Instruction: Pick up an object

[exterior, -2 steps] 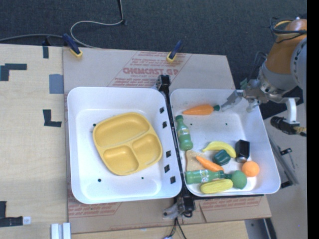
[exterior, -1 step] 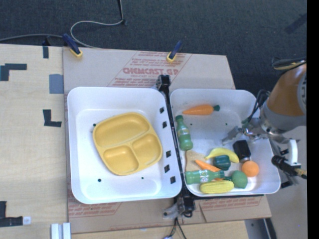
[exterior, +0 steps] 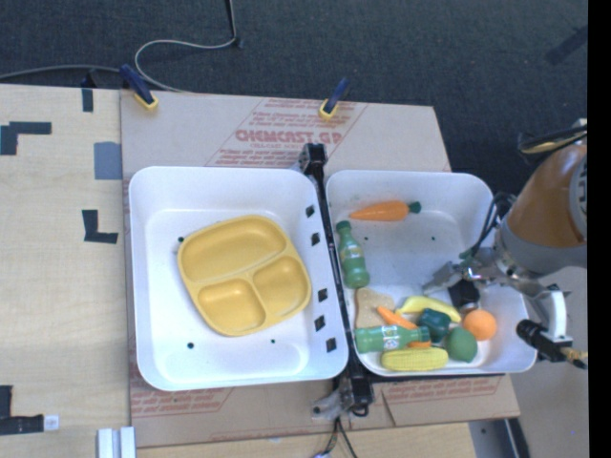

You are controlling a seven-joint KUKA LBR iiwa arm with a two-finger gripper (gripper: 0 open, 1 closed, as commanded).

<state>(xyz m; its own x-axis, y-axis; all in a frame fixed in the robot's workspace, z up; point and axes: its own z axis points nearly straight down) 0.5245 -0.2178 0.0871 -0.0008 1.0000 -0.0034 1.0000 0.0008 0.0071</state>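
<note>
The gripper [exterior: 456,280] is being held low over the right bin [exterior: 434,187], just above the toy pile; whether it is spread or pressed together cannot be told. An orange [exterior: 480,324], banana [exterior: 427,305], corn cob [exterior: 415,359] and carrot [exterior: 381,211] are lying in that bin. A yellow tray [exterior: 244,273] is sitting in the left bin [exterior: 153,284].

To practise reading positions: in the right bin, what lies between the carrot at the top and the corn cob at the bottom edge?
In the camera view, bare white floor separates the carrot from the toy pile; a banana and small carrot lie just above the corn cob.
</note>
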